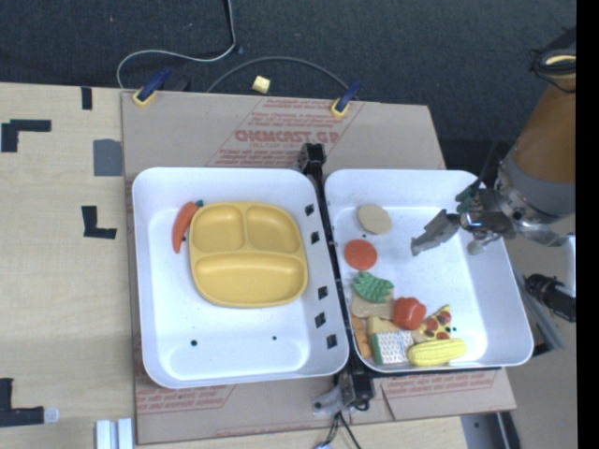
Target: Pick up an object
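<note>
hand over right bin, toys heaped to its lower left

the hand hangs over the right bin, near its upper right part, w/ nothing between its fingers. the fingers look spread: one dark finger slants down-left, another sits nearer the bin's right wall. exact gap is hard to judge at this angle.

toy food lies left of and below the hand, all apart from it. nearest are a tan round piece and a red-orange disc just below it. further down sit a green leafy piece, a red tomato-like piece, a pizza slice and a corn cob, packed touching in the bin's lower left corner. several small pieces there overlap and can't be told apart.

left bin holds a yellow divided plate w/ a carrot just beside its left edge.

arm's upper part is cut off at the right.
</note>
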You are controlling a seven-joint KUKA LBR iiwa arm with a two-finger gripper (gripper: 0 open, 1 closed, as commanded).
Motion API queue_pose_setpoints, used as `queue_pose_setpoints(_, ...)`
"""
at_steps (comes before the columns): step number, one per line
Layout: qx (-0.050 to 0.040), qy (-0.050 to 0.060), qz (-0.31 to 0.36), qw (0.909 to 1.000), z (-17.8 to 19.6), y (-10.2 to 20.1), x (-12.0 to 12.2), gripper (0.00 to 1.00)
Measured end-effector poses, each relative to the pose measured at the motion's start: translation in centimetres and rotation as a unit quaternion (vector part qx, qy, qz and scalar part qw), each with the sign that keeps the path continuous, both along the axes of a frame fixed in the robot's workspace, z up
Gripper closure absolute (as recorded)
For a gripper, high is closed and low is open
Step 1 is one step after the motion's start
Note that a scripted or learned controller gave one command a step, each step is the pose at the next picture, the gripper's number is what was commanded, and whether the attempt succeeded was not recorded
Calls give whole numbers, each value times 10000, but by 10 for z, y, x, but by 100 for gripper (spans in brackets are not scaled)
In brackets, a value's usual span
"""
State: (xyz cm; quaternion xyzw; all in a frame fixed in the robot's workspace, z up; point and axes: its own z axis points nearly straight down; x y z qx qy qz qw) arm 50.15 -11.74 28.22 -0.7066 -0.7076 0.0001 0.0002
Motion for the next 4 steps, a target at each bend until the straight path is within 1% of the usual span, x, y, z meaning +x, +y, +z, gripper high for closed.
queue_pose_setpoints(1,-7,-5,8,10000,-85,4,75,0)
queue_pose_setpoints(2,-7,-30,-40,10000,-199,4,-19,0)
queue_pose_setpoints(3,-22,-19,-29,10000,-138,-67,-18,0)
queue_pose_setpoints(4,-13,-15,13,10000,-198,15,11,0)
